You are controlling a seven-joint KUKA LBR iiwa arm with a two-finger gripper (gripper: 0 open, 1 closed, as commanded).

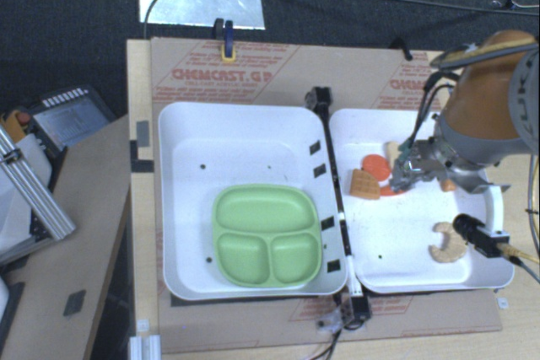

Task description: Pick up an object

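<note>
- Two shallow white bins sit side by side on a bench; the left bin (181, 139) has open floor along its upper and left margins.
- Green divided plate (267, 234), three compartments, lies in the lower middle of the left bin, close to its front rim and apart from the left wall.
- Black clips run down the shared edge between the two bins.
- Right bin (405, 261): its lower-left floor is open; objects cluster in the upper half and at the lower right.
- Tan waffle-like piece (364, 185) lies just left of an orange-red round object (377, 167), the two touching or nearly so.
- Gripper (406, 171) is low over the right bin, at the right edge of the orange-red object; whether the jaws are open, closed or gripping cannot be told, since the fingers are small and blurred.
- Beige curved piece (448, 243) rests near the lower right corner.
- Arm (494, 110), grey with an orange band, reaches in from the right, wrist angled down and leftward.
</note>
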